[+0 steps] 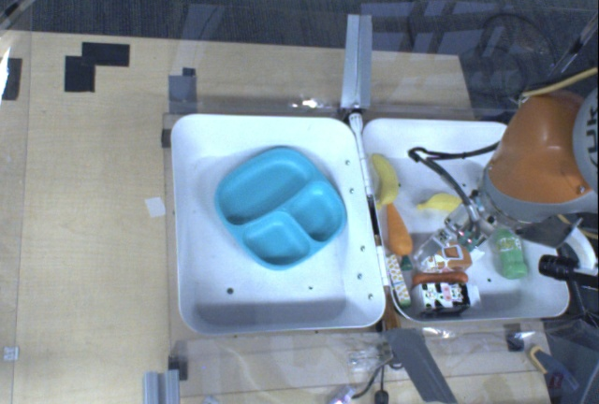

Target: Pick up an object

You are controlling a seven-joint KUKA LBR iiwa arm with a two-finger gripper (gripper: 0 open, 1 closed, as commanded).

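Observation:
The right bin [524, 304] holds several small things. A yellow banana [384, 178] lies by its left wall, with an orange carrot [399, 231] just below it. Another yellow piece [438, 202] sits near the middle. A green bottle [510, 254] lies to the right, and a black, white and red packet [442, 294] rests near the front wall. My gripper [462, 239] is low in this bin, over a clear wrapped item [432, 252] between the carrot and the green bottle. The orange-banded wrist [543, 154] hides the bin's back right part.
The left bin [201, 299] carries a blue divided plate [281, 206]. A metal divider post [356, 65] stands between the bins at the back. A black cable [445, 166] loops over the right bin behind the gripper. Tan bench surface [84, 234] lies to the left.

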